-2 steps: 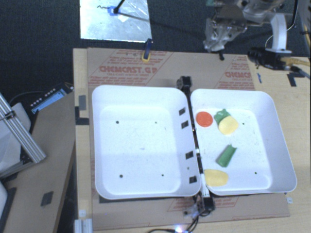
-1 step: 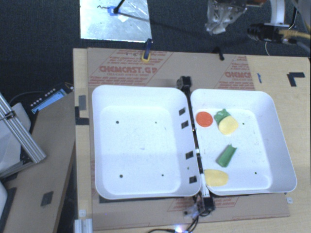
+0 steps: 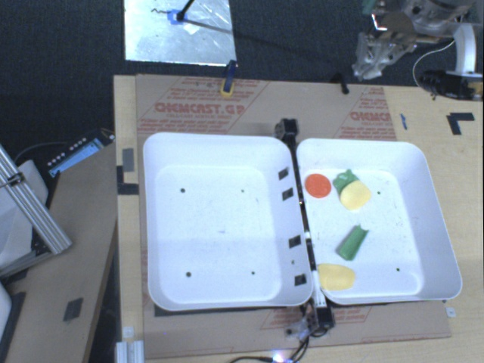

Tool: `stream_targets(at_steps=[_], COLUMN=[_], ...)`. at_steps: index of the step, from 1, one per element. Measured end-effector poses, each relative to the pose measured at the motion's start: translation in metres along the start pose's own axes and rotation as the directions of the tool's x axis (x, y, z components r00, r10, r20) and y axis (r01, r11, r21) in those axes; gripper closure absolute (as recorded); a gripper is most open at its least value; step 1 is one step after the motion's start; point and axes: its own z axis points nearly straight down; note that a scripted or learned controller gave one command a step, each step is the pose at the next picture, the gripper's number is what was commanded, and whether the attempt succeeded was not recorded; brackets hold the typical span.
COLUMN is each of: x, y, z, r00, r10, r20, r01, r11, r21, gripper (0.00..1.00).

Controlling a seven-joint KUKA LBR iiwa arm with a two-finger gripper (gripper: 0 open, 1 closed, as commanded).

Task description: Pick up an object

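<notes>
The right bin (image 3: 423,203) holds several small things. A flat red disc (image 3: 318,185) lies near its left wall, with a small green piece (image 3: 345,178) beside it and a round yellow piece (image 3: 355,196) touching that. Lower down lies a green block (image 3: 352,243) on a slant, and a yellow lump (image 3: 336,277) sits in the near left corner. My gripper (image 3: 368,68) hangs high at the top right, beyond the far edge of the right bin and well away from all the objects. Nothing shows between its fingers.
The left bin (image 3: 219,218) stands beside the right one, joined by a black clipped divider (image 3: 302,218). A shiny metal sheet (image 3: 180,20) lies at the back left. Cables and a white part (image 3: 461,59) sit at the far right.
</notes>
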Motion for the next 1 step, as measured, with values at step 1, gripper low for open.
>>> stream_targets(at_steps=[1], x=[-0.0097], y=[0.0003], z=[-0.0022], r00=[1.000], r10=[-0.002], r20=[-0.001], r01=[0.002], r11=[1.000], r21=[-0.003], gripper=[1.00])
